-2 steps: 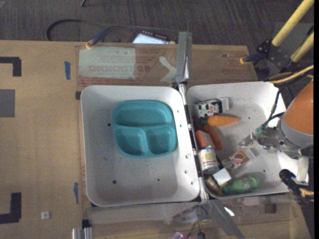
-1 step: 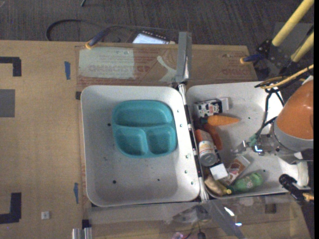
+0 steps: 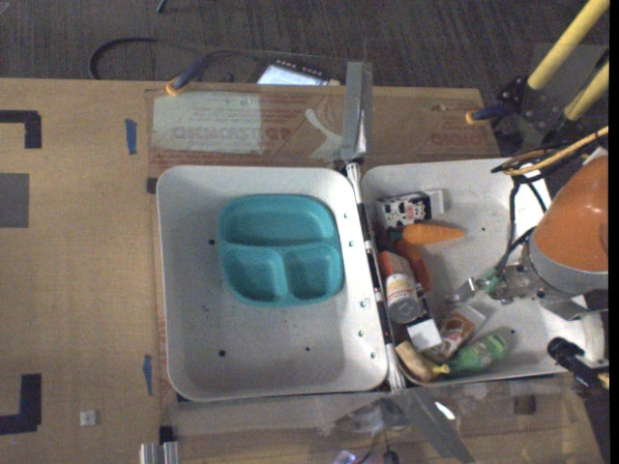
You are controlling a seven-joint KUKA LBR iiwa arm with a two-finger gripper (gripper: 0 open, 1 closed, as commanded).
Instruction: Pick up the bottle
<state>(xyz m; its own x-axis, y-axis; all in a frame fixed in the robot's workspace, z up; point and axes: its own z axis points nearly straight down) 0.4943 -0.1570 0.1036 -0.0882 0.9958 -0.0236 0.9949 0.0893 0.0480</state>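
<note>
- Two white bins side by side on the cardboard-covered tabletop [image 3: 77,288]; left bin [image 3: 184,356] holding a teal divided tray [image 3: 280,249].
- Right bin [image 3: 464,187] as landmark: clutter heaped along its left wall and front edge.
- Green bottle [image 3: 479,353] lying on its side near the front edge of the right bin, tilted, cap end toward the front-left corner.
- Beside the green bottle, toward the left wall: a small brown packet [image 3: 455,332] and a white cube [image 3: 424,334].
- Further back along the left wall: a reddish bottle with a white label [image 3: 398,286], an orange carrot [image 3: 432,232], a black-and-white carton [image 3: 406,207].
- Arm's orange band [image 3: 578,225] over the right side of the right bin.
- Gripper [image 3: 493,283] hanging over the middle of the right bin, behind and slightly right of the green bottle, apart from it; whether released or clenched, cannot tell; nothing seen between it.
</note>
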